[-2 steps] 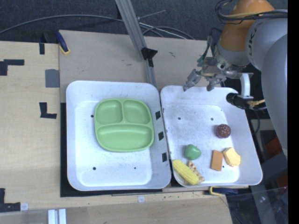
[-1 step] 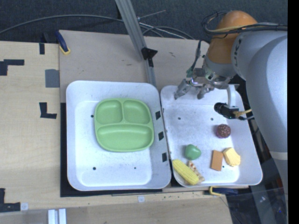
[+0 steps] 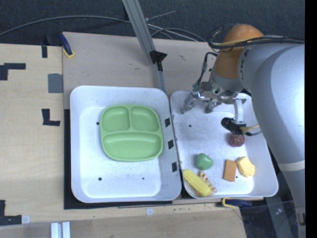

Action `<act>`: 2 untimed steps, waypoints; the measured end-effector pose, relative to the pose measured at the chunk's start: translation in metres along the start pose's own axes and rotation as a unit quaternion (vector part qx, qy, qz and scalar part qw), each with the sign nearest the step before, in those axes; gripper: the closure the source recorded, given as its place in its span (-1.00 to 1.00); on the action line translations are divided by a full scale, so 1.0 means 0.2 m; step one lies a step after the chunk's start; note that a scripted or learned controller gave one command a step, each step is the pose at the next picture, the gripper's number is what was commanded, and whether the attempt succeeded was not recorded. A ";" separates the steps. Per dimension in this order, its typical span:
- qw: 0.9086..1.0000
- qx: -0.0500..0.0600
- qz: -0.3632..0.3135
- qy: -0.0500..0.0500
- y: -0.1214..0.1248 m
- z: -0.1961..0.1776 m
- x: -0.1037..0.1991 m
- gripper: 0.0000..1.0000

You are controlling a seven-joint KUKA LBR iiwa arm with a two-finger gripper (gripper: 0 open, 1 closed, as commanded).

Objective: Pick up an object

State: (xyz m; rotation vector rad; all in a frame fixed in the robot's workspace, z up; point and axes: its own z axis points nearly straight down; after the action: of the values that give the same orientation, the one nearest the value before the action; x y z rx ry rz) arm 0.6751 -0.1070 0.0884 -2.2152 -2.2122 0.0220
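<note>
My gripper (image 3: 198, 106) hangs over the far left corner of the right bin (image 3: 262, 190), its fingers spread with nothing between them. The objects lie nearer the front of that bin, well apart from the gripper. A green rounded piece (image 3: 203, 160) sits in the middle. A yellow corn cob (image 3: 196, 182) lies at the front left edge. An orange block (image 3: 230, 170) and a yellow chunk (image 3: 245, 166) rest side by side at the front right. A dark red ball (image 3: 237, 140) lies by the right wall under the arm.
The left bin (image 3: 84, 182) holds a green divided plate (image 3: 132, 132). A slanted metal post (image 3: 141, 31) rises behind the bins. The grey arm (image 3: 277, 93) covers the right bin's far right side.
</note>
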 end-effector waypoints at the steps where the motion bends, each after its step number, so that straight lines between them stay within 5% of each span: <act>1: 1.000 0.001 -0.001 0.000 0.00 -0.05 0.00 1.00; 2: 1.000 -0.011 -0.001 0.001 -0.04 -0.34 0.02 1.00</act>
State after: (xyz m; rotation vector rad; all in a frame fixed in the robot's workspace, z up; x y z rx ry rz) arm 0.6686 -0.1025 0.1572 -2.2226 -2.2260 -0.0046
